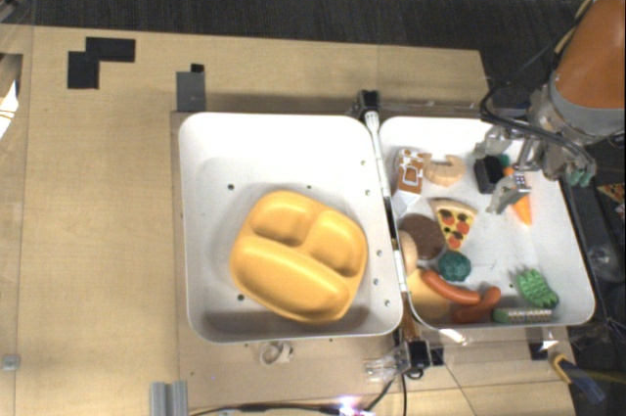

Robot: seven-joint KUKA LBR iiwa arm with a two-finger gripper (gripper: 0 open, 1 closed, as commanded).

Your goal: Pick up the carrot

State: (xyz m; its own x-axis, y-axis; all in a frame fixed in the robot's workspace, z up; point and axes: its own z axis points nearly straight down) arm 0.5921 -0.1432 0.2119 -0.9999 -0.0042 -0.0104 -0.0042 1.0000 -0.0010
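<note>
Arm enters from the right, gripper point(511, 177) lowered over the right bin point(577, 248), fingers spread open. The carrot point(523, 208) lies just beside and below the fingertips. One yellow bread loaf point(298, 254) occupies the left bin point(210, 208).

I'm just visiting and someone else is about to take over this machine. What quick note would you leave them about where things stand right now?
Gripper: over the right bin, near its far right side; whether it holds anything cannot be told.
Carrot: small orange piece in the right bin, right by the gripper, partly hidden by it.
Also in that bin: pizza slice, sausage, broccoli. The left bin holds a big yellow bread loaf.
Done: arm brought to the carrot.
Left: confirm the grasp, lift the carrot.
</note>
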